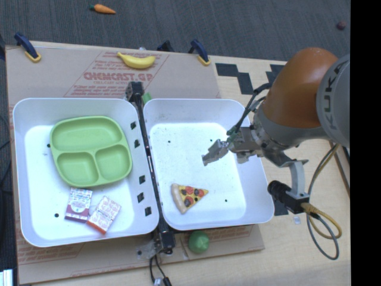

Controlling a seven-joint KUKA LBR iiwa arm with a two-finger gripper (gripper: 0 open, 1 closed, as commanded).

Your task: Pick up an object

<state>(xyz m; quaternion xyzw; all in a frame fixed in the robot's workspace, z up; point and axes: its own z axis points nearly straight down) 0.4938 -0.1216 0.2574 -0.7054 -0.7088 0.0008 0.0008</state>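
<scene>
A toy pizza slice (188, 196) lies flat near the front of the right bin (196, 115). My gripper (212, 154) hangs over the right side of that bin, above and to the right of the slice, well apart from it. Nothing shows between its fingers. In the left bin (24, 159) sit a green divided plate (90, 149) and two small snack packets (79, 205) (105, 213) near the front.
A toy banana (137, 59) lies on the cardboard behind the bins. A green ball (199, 242) rests on the bench just in front of the right bin. A small carrot (104, 8) lies on the floor far behind. Blue clamps (200, 51) hold the board's back edge.
</scene>
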